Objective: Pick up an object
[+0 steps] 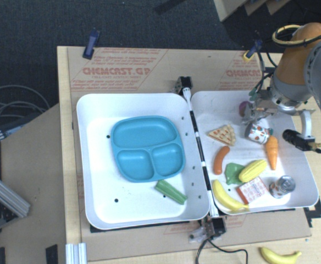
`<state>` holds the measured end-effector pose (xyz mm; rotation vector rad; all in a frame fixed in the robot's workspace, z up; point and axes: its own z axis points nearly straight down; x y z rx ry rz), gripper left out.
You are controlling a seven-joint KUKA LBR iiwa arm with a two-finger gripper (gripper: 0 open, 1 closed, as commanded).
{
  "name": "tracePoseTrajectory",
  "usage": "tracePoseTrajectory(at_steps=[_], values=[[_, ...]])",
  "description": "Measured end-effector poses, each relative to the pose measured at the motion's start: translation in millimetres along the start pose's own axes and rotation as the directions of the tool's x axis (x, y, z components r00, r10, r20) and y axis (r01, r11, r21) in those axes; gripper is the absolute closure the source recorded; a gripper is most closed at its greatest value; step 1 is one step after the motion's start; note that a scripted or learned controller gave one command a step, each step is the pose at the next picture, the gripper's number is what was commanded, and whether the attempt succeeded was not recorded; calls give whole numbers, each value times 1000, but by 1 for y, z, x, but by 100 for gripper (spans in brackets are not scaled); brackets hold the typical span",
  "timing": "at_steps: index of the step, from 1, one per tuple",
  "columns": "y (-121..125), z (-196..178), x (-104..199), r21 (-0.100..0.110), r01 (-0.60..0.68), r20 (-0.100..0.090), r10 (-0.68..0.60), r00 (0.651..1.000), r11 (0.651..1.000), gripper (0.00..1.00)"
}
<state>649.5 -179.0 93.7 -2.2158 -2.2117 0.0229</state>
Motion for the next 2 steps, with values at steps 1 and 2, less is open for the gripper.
tracePoseTrajectory(at_steps=[1,2], values=[[2,-1,1,-7,1,0,-1,1000,1000,0],[2,-12,1,-10,1,2,-1,1000,1000,100]])
